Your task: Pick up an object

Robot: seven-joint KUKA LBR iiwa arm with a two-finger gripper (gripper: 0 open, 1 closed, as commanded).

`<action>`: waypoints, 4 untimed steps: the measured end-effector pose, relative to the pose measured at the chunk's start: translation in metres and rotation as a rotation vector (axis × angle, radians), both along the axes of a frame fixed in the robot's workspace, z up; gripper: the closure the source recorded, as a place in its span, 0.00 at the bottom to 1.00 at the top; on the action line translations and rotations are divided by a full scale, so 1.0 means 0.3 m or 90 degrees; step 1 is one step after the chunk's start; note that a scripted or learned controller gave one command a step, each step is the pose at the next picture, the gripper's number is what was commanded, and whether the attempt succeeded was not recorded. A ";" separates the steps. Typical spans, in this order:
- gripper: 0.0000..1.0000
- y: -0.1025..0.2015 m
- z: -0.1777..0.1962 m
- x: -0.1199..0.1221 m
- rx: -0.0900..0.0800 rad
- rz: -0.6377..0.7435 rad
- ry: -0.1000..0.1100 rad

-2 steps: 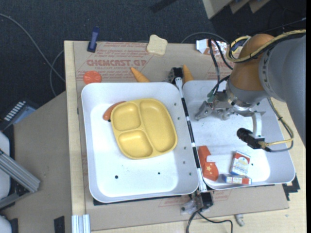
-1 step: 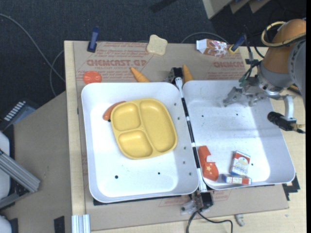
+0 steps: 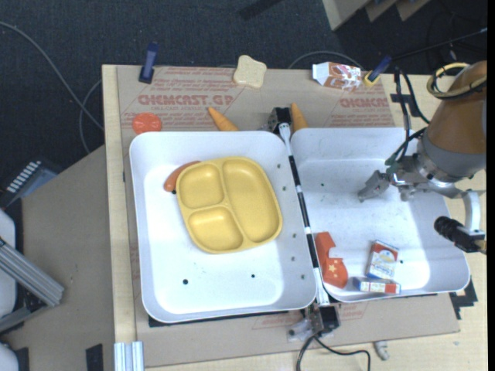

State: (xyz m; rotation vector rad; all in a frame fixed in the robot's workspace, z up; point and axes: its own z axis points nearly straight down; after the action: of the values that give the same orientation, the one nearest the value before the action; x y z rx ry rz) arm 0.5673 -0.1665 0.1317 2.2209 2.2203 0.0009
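Risk lies chiefly in the spread of candidates and the distance of the gripper from all of them. The jaws are seen apart and empty, hanging over a bare patch of the right bin, with the arm reaching in from the right.

The likeliest things to be picked are gathered at the near edge of that bin: a red carton lying against the divider between the bins, a small white-and-red box well apart from the jaws, and a flat packet just beside the box, close to the bin's rim. A descent made where the jaws now hang would close on nothing. A grasp aimed at the red carton could be spoiled by the bin wall, against which one finger might be jammed. The box and the packet lie so near each other that one could be nudged aside while the other is taken, or both could be pinched badly and dropped.

In the left bin a yellow divided tray is seen, with an orange item half hidden beneath its far edge; the tray looks too broad to be taken between the jaws.
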 end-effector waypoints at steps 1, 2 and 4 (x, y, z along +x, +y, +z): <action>0.00 0.051 -0.159 -0.296 0.001 0.000 0.002; 1.00 0.052 -0.126 -0.295 0.000 -0.001 0.000; 0.00 0.159 -0.157 0.029 0.001 0.001 0.000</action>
State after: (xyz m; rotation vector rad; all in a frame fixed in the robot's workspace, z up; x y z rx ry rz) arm 0.5760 -0.1189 0.0847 2.2197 2.2225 0.0016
